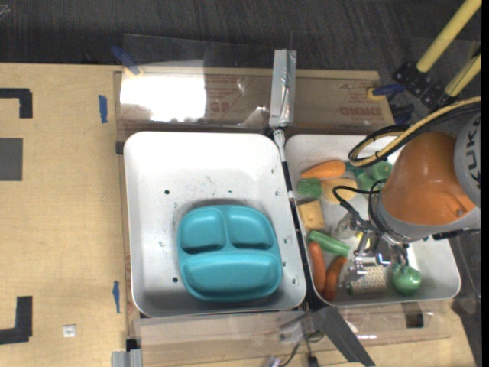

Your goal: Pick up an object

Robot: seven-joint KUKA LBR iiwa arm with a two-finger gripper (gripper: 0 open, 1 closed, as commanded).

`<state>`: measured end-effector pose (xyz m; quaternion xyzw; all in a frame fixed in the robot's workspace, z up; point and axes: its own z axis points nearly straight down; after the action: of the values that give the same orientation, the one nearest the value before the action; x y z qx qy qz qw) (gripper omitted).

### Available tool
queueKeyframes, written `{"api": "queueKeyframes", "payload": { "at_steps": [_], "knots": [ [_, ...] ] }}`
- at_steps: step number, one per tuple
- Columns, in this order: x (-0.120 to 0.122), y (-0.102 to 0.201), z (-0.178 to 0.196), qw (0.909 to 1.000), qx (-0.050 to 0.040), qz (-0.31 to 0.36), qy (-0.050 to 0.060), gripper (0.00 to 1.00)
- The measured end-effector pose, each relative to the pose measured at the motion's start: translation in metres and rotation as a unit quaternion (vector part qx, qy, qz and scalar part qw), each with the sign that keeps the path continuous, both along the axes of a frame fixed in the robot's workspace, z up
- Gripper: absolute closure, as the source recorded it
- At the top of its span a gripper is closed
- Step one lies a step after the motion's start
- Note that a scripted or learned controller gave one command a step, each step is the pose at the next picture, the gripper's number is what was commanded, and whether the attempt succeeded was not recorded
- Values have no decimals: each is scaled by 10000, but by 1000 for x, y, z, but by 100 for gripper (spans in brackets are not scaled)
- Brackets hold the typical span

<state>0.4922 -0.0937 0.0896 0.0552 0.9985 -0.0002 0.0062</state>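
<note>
Gripper low in right bin, amid toy food; finger state: cannot tell. Nearest targets: green piece just right-below, orange pieces left. Risk: crowding, fingers straddle two items or nudge one aside, close on nothing.

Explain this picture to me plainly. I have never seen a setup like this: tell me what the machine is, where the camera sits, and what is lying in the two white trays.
The camera hangs above a bench and looks down at a slant. The grey and orange shape on the right is a robot arm; its gripper reaches down into the right bin, among small toy foods: a carrot, a green round piece, a reddish sausage and others. Whether it holds anything cannot be told from here. The left bin holds a turquoise divided tray.
</note>
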Motion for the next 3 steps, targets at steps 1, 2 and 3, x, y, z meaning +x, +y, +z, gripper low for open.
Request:
{"api": "queueKeyframes", "payload": {
  "at_steps": [1,2,3],
  "knots": [
    [62,-16,0,9999,0,-125,-16,0],
    [143,-21,-1,9977,11,-678,36,0],
    [118,3,-1,9979,5,-654,14,0]
  ]
}}
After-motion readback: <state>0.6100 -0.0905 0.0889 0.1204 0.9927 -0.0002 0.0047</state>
